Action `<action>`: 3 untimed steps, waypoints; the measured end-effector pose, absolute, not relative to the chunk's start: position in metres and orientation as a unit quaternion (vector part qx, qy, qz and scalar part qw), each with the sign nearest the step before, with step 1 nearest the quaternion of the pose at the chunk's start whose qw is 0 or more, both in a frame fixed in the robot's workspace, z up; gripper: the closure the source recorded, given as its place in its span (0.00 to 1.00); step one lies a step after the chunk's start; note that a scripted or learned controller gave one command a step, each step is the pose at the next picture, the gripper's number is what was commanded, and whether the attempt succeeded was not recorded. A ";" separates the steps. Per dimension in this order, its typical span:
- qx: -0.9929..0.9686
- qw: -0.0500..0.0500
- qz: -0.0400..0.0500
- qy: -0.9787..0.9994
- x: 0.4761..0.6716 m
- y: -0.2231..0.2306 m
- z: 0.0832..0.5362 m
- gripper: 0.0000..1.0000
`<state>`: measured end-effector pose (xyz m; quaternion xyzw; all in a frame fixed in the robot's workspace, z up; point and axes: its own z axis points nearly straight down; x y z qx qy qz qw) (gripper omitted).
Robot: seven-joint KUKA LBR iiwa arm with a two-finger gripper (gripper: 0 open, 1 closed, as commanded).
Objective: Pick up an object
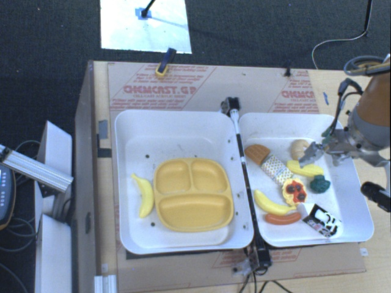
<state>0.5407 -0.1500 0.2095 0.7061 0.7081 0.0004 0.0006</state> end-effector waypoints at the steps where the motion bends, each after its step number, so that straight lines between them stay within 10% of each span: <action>1: 0.707 0.001 0.000 0.707 0.519 -0.153 0.084 0.00; 2: 0.707 0.002 0.002 0.708 0.521 -0.153 0.095 1.00; 3: 0.705 0.001 0.002 0.709 0.567 -0.040 0.185 1.00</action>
